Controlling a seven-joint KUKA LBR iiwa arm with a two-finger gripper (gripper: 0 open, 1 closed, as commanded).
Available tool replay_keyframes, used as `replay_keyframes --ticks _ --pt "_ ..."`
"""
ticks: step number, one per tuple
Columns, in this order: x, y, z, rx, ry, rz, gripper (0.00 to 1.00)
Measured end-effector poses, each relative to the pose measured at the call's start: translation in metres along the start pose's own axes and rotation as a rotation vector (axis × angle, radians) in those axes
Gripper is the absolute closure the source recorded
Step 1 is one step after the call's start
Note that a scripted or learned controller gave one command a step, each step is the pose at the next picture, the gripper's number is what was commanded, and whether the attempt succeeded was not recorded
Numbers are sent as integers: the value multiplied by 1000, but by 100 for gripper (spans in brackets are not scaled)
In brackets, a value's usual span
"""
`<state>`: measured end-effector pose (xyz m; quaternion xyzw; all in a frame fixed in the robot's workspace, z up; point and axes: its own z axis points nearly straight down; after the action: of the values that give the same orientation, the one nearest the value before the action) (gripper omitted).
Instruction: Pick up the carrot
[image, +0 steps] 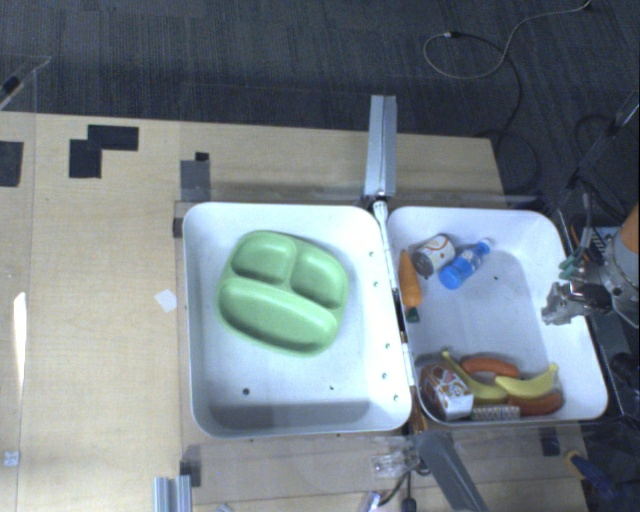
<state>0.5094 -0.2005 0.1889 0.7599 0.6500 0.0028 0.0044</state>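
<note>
- Bananas (527, 381) and a can (447, 389) crowd the right bin's (510, 300) near edge.
- Against that bin's left wall lies the carrot (409, 279), long axis along the wall.
- Across the bin at its right rim hovers the gripper (561, 307), aperture unclear.
</note>
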Motion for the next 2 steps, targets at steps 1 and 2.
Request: replay_keyframes --ticks 1,2 --pt "1 2 -11 -6 0 -6 100" --pt "2 4 -23 -12 -1 -13 100"
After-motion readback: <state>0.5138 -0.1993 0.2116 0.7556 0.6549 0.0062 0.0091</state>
